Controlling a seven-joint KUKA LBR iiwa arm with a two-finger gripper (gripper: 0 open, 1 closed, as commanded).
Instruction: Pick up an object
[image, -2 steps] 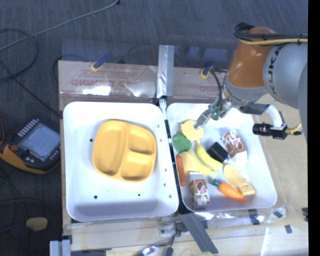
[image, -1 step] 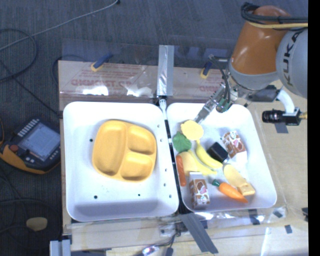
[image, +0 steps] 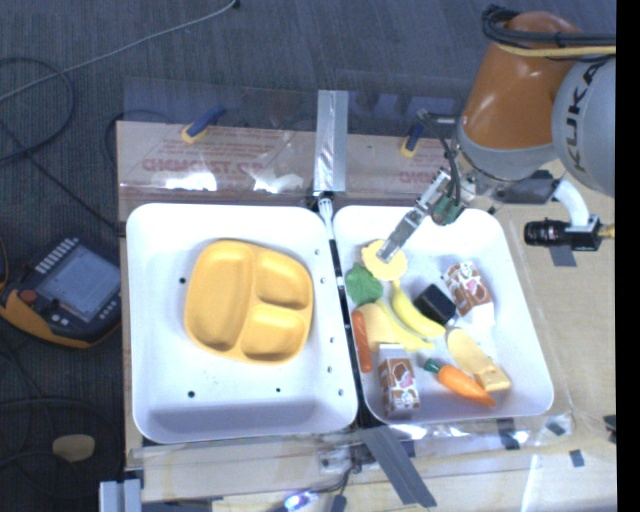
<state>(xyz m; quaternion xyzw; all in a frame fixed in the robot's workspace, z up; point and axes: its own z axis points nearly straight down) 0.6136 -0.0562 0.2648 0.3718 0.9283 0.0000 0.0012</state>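
Progress on the pick was at an early stage when we recorded this moment. We saw the jaws reaching into the right bin from the upper right, with the tips down at a flat yellow disc near the bin's upper left corner. We could not tell whether the jaws were open or closed, nor whether they actually touched the disc; nothing was visibly lifted.

We noted the following items lying in the right bin:
- a green vegetable just beside the disc;
- a banana near the middle;
- a black block touching the banana;
- a carrot toward the front;
- two printed cartons, one at the front and one at the rear right.

The left bin held a yellow divided tray, well apart from the arm.

We judged that the grasp itself, the lift and the clearing of the bin wall were all left to do. We judged the disc to be the likely target, though a thin flat piece may slip.
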